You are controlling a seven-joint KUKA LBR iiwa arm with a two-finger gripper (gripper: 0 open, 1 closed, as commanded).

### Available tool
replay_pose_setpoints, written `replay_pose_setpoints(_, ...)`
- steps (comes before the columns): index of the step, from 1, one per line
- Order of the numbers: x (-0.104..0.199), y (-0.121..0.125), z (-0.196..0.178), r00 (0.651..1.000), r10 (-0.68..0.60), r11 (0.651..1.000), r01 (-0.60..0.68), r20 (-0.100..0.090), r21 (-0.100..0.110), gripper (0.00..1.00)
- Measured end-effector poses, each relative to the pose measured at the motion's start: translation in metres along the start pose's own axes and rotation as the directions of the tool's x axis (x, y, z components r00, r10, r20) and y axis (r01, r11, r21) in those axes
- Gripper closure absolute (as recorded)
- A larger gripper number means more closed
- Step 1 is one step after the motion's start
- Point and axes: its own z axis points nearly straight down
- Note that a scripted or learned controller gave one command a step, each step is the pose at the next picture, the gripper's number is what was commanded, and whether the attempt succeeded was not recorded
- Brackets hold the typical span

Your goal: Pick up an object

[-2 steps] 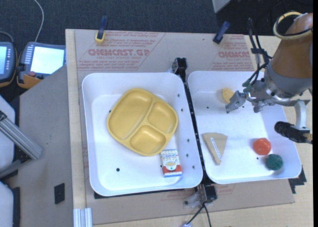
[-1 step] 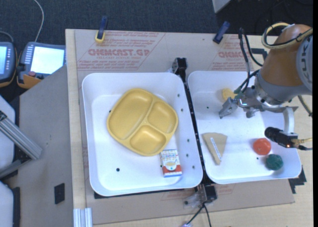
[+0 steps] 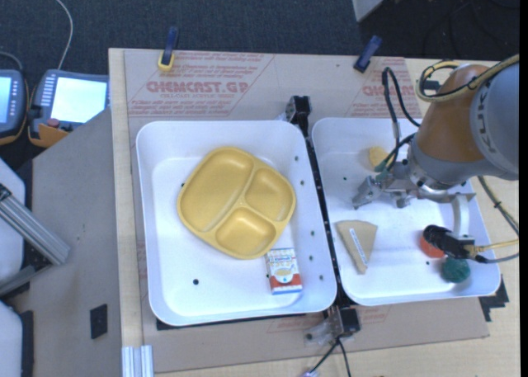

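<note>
My gripper hangs over the middle of the right bin, below the grey arm with its orange band. A small yellow piece lies just behind it, toward the bin's far side. A tan cheese-like wedge rests in front of it, near the bin's left wall. An orange-red object and a dark green round one sit at the bin's front right. I see nothing held in the gripper.
The left bin holds a yellow divided plate and a small orange-and-white carton near its front right. Cables run along the arm and over the right bin's right edge. A black clamp sits between the bins at the back.
</note>
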Motion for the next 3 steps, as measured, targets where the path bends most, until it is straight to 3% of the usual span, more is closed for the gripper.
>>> replay_pose_setpoints(1,0.0,0.001,-0.013,1.0,0.001,1.0,-0.001,0.002,-0.006,1.0)
replay_pose_setpoints(3,-0.003,0.002,-0.129,1.0,-0.001,1.0,0.001,0.004,-0.011,1.0)
